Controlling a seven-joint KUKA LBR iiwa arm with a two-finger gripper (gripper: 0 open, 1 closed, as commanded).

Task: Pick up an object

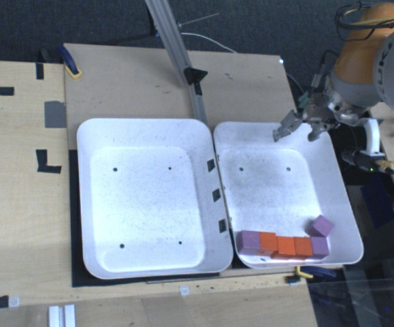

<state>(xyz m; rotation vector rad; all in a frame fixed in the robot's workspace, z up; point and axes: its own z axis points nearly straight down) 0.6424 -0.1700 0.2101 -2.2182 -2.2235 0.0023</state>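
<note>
Along the near wall of the right bin [333,176] lies a row of blocks: a purple block [250,241], an orange block [267,242], another orange block [294,247] and a purple block [320,246]. One more purple block [321,225] sits tilted just above the row's right end. My gripper [296,131] hangs over the far right corner of that bin, well away from the blocks. Its two fingers are spread apart with nothing between them.
The left bin [88,182] stands beside the right one, with black clips along their shared edge. A slanted metal rail [173,39] crosses the bench behind the bins. A blue and yellow clamp [71,61] sits at the bench's far left corner.
</note>
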